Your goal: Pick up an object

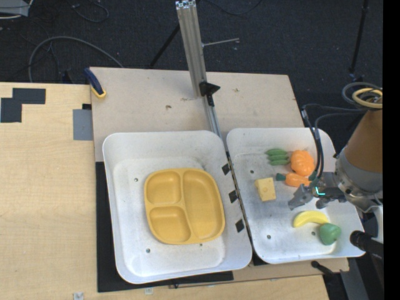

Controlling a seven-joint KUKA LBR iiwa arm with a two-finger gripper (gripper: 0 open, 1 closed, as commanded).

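The right bin (250,144) holds several toy foods. A green pea pod (276,156) lies beside an orange pepper (302,162), with a small carrot (292,179) just below them. A yellow cheese block (266,189) sits near the bin's middle. A yellow banana (310,218) and a green round fruit (329,232) lie near the front right corner. My gripper (304,196) hangs low over the bin, between the carrot and the banana, just right of the cheese. Nothing visibly sits in it.
The left bin (119,167) holds a yellow divided plate (184,205). A metal post (194,49) rises behind the bins. The grey arm (365,155) comes in over the right bin's right rim. Cables lie on the dark floor behind.
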